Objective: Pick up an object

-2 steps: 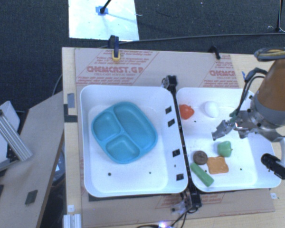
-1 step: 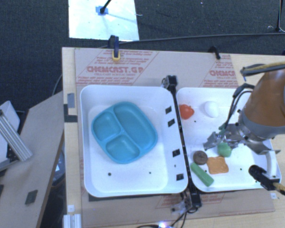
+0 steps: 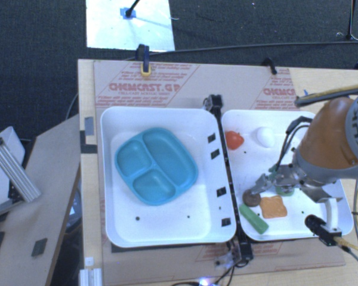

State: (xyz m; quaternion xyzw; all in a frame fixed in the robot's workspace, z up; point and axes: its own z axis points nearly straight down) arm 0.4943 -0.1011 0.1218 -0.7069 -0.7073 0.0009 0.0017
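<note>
Gripper: the gripper (image 3: 264, 185) sits low in the right bin (image 3: 340, 216), directly above a brown round object (image 3: 251, 199); whether it is released, clenched or grasping cannot be told.
Nearest objects: an orange square piece (image 3: 274, 207) lies just beside the brown one at its 3 o'clock; a green stick (image 3: 253, 218) lies at its 6 o'clock, near the bin's front wall.
Farther objects: a red piece (image 3: 234, 139) and a white ball (image 3: 265, 136) rest well apart, toward 12 o'clock.
Open room: bare floor lies between the two groups; the divider wall is close at 9 o'clock.
Left bin: the left bin (image 3: 124, 225) holds a blue divided plate (image 3: 156, 165).
</note>
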